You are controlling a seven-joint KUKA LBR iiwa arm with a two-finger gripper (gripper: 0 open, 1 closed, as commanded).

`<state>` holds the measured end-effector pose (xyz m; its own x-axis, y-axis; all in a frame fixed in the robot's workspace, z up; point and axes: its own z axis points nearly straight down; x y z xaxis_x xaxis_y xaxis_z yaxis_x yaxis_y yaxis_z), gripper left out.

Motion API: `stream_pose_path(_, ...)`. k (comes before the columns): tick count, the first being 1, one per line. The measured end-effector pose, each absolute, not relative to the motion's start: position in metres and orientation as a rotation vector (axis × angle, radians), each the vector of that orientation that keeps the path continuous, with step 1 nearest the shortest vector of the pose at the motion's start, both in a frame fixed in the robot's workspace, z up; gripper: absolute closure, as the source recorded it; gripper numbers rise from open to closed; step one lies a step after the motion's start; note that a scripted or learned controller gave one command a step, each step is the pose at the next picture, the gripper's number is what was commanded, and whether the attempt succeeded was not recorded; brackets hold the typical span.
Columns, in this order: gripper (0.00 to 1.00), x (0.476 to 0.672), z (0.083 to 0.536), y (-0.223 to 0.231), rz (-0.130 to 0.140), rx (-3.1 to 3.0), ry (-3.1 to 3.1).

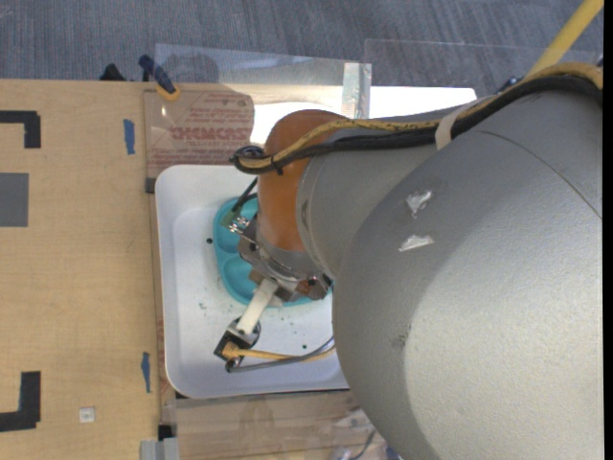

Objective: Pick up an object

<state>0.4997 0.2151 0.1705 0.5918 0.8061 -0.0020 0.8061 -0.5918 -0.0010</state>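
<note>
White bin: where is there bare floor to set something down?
Bare floor runs along the left wall of the shallow white bin, beside the turquoise rounded object, and into its upper-left corner. The middle and right are crowded under the grey arm.

The bulky grey arm (460, 286) with its orange band (283, 180) covers the right part of the shallow white plastic bin (177, 286) and everything beyond, closing off that side. A lumpy turquoise object (228, 262) under the wrist fills the bin's middle. Bare floor runs along the bin's left wall, and the flat tan bench board (77, 257) left of the bin lies open.
</note>
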Motion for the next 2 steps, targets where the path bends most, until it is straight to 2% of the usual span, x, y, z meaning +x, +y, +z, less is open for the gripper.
stream_pose_path(1, 1.00, 0.500, 0.181, 0.216, 0.003, -2.800, -1.424)
stream_pose_path(2, 1.00, 0.500, 0.177, 0.204, -0.003, -3.100, -0.504)
